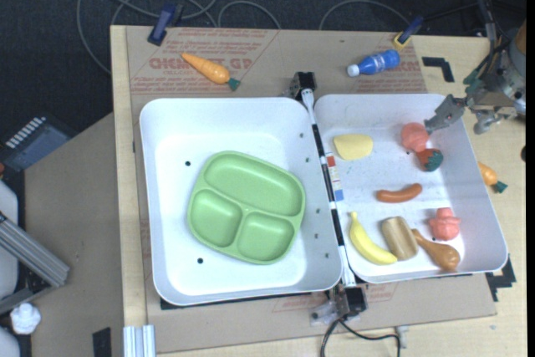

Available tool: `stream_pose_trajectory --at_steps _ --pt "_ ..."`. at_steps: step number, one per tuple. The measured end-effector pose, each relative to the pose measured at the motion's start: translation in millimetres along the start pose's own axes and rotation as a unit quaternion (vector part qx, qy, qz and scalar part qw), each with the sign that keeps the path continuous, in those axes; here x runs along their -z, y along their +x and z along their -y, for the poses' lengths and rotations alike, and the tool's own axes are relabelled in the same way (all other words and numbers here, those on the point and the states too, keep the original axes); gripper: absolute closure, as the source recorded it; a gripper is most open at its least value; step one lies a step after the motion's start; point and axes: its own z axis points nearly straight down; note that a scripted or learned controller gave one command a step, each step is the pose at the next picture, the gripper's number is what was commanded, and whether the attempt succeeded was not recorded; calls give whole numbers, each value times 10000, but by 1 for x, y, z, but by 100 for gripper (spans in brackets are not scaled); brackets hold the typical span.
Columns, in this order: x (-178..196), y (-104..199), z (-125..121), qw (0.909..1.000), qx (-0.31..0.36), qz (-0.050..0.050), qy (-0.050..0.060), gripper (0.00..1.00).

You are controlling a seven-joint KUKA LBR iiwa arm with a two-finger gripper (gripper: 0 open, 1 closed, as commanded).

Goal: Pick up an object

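The jaws (461, 114) hang over the upper right corner of the right bin (368, 111), spread apart with nothing between them: one finger reaches left toward the bin's middle, the other points down and right near the bin's rim. The nearest candidate is the pink-red toy strawberry (413, 136), which lies just beside the left finger, slightly down and to the left of it, on the bin floor. A small red-and-green toy (430, 160) sits touching or nearly touching the strawberry on its lower right, directly below the jaws in the slanted view.

So the relation that matters is this: the strawberry lies off to the left of the gap between the fingers, not under it. In my judgement the arm needs a short shift leftward and a descent before closing would catch anything; closing where it hangs would likely meet air. The strawberry is roundish, with no strong long axis, so finger orientation matters little for it.

Farther down the bin lie a sausage (399, 195), a banana (369, 241), and a yellow lemon-like piece (354, 147), all well apart from the jaws. The left bin (167, 130) holds a green divided plate (246, 206).
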Motion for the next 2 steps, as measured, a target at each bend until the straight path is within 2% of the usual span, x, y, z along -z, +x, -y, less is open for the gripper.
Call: stream_pose_trajectory --at_steps 1,2 --pt "-90 -29 -41 10000 -2 -3 14 0" --pt "-156 9 -69 10000 7 -11 19 0"
